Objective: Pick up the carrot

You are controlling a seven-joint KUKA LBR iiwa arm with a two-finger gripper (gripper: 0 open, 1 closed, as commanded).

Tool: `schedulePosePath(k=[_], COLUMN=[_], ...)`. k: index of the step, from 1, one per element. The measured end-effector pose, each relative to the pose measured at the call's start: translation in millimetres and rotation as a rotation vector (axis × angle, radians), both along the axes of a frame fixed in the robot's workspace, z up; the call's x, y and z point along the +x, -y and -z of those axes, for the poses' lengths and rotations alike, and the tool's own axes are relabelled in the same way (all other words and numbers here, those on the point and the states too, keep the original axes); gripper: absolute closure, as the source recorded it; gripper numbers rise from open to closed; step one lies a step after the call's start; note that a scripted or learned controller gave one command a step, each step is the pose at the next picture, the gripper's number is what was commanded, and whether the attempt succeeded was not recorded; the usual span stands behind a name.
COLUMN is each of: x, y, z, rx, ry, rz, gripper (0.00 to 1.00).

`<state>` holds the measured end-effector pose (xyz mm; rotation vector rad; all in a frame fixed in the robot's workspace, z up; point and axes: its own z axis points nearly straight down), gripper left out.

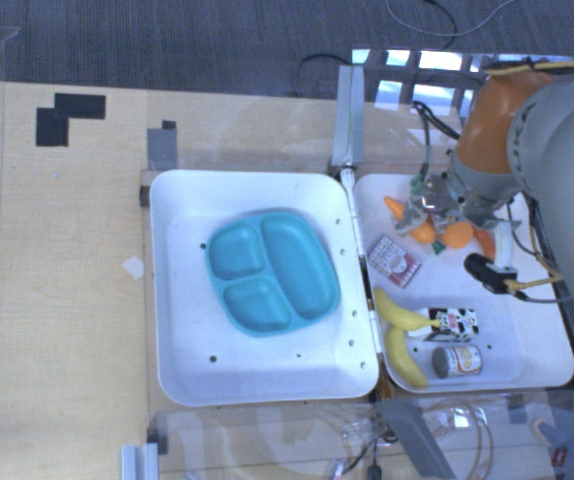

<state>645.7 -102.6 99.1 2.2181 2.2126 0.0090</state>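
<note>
Parking gripper (430, 208) directly over carrot (459, 235) at back of right bin (537, 338), apparently lining up a top-down grab. Not managing to tell whether open or closed from this angle. Staying clear of banana (397, 313) and can (457, 360) nearer the front.

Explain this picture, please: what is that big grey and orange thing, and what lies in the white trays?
That is a robot arm, seen by one camera above the bench. Its gripper hangs over the right bin, beside some orange pieces; the pointed one looks like the carrot it must pick up. I cannot tell whether it holds anything. That bin also has two bananas, a can, a small carton and a red packet. The left bin holds a blue divided plate.
</note>
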Motion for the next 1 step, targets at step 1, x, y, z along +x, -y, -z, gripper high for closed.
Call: schedulePosePath(k=[1], x=[-6.7], y=[-88.2], z=[-126.6], rx=[0.001], ry=[-0.001], rz=[-0.125], gripper=[1.0])
